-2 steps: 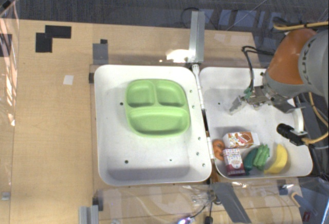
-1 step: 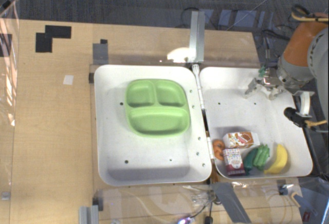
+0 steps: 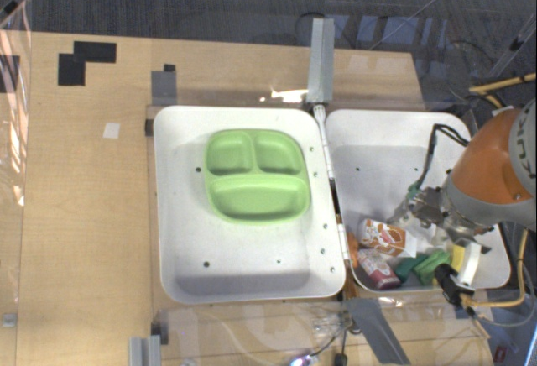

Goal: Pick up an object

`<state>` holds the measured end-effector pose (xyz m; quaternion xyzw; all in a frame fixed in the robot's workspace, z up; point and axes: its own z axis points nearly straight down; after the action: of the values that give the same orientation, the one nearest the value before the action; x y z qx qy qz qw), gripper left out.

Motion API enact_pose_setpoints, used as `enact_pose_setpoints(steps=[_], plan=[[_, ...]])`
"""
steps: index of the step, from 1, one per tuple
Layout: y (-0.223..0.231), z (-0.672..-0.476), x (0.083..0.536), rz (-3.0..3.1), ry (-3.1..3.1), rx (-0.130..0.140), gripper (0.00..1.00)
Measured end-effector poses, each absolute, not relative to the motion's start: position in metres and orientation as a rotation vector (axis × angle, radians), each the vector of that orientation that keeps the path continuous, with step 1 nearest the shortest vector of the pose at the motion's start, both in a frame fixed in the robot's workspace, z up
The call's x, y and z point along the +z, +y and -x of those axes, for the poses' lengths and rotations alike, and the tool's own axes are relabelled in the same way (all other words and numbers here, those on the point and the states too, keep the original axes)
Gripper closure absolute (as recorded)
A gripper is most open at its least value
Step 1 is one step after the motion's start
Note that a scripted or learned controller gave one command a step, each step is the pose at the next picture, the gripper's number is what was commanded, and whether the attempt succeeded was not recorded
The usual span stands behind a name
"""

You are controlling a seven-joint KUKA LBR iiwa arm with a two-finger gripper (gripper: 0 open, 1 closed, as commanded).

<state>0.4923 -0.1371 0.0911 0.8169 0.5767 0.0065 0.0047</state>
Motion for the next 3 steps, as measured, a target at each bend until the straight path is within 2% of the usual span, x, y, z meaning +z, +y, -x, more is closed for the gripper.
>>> enact_pose_setpoints(steps=[2, 3], plan=[[-0.134, -0.518, 0.091, -2.436, 1.967, 0.015, 0.0], [-0.111, -0.526, 0.09, -2.786, 1.435, 0.018, 0.0]])
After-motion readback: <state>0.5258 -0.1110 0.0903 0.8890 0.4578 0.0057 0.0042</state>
